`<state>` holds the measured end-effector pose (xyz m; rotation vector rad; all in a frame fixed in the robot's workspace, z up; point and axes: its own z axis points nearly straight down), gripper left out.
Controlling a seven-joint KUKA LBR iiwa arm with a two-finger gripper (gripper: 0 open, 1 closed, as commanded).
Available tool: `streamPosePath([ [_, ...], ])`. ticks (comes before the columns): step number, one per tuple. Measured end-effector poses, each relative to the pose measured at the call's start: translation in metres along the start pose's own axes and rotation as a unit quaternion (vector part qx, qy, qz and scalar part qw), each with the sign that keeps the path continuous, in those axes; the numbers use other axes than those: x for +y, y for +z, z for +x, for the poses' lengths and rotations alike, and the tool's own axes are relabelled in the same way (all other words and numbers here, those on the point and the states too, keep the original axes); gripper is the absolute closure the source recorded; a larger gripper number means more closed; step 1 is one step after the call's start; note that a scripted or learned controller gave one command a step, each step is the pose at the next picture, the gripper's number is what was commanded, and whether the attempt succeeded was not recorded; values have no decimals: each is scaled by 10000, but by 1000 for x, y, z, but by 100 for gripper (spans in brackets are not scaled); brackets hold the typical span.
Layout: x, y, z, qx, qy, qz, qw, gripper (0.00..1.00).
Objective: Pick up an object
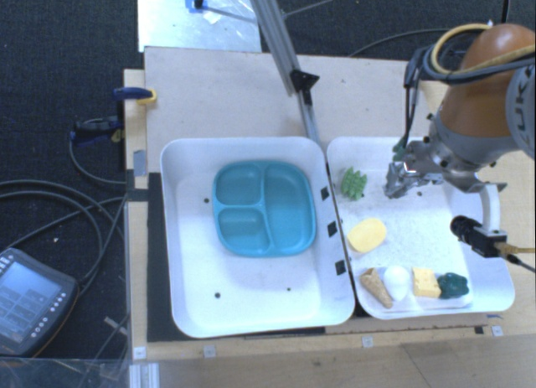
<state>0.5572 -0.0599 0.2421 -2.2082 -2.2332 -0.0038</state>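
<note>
My gripper (400,183) hangs over the upper middle of the right bin (477,298), coming in under the grey and orange wrist. A green bumpy toy (353,183) lies just to its left. Lower down sits a yellow lemon-shaped piece (368,235). Along the bin's front edge lie a tan cone (376,287), a white egg (396,278), a yellow block (425,281) and a dark green piece (453,285). I see nothing between the fingers.
The left bin (184,294) holds a teal divided plate (263,208). A grey pole (276,30) slants down to the wall between the bins. A black fitting (473,236) sticks out over the right bin's right side. Cables and a pendant (29,298) lie off the bench at left.
</note>
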Motion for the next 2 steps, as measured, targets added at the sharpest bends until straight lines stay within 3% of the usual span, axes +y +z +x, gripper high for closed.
streamPosePath([
  [1, -6, 2, 64, 3, -3, 1, 10000, 100],
  [2, -9, 3, 108, 1, 1, 0, 10000, 100],
])
